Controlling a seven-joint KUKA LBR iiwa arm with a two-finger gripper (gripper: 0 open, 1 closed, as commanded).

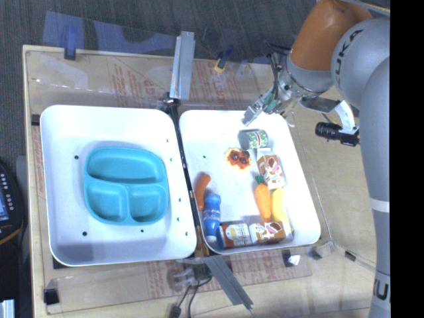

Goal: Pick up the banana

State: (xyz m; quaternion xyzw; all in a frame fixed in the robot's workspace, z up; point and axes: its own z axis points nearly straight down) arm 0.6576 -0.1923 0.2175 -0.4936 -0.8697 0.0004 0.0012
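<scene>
The banana (pixel 279 207) is a small yellow piece lying lengthwise near the right wall of the right bin (pixel 301 177), beside an orange carrot (pixel 264 201). My gripper (pixel 254 114) hangs over the bin's far edge, well above and behind the banana, with a green can (pixel 254 138) just below it. Nothing shows between its fingers.
The right bin also holds an orange flower-shaped toy (pixel 238 158), a small carton (pixel 270 169), a sausage (pixel 201 189), a blue bottle (pixel 212 218) and a flat carton (pixel 255 232). A blue divided tray (pixel 127 185) lies in the left bin (pixel 59 131).
</scene>
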